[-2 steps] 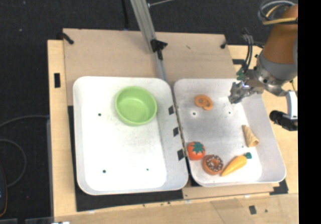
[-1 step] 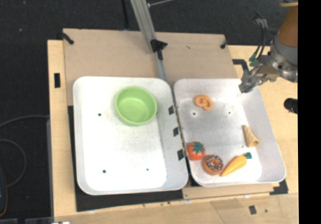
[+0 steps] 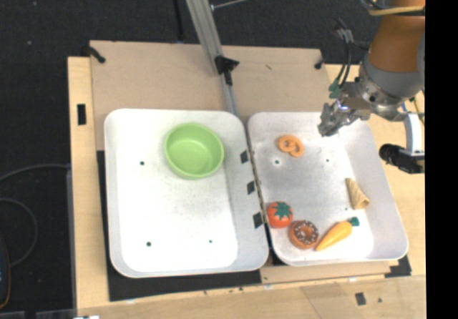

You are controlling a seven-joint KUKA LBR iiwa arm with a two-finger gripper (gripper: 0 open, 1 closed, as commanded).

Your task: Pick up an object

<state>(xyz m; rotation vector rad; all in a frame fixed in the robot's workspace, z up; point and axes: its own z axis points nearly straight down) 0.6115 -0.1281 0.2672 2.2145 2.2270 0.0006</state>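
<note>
camera view | gripper hangs over the right bin's far edge, near the orange pretzel; grip state cannot be told, nothing seen held | tomato, donut, carrot at near edge, cone at right | green bowl in left bin

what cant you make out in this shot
- Claw: small and dark in the camera view; open or shut cannot be told.
- Arm: upper part cut off by the view's right and top edges.
- Pretzel: too small to read its detail.
- Tomato: sits at the right bin's left rim; contact unclear.
</note>
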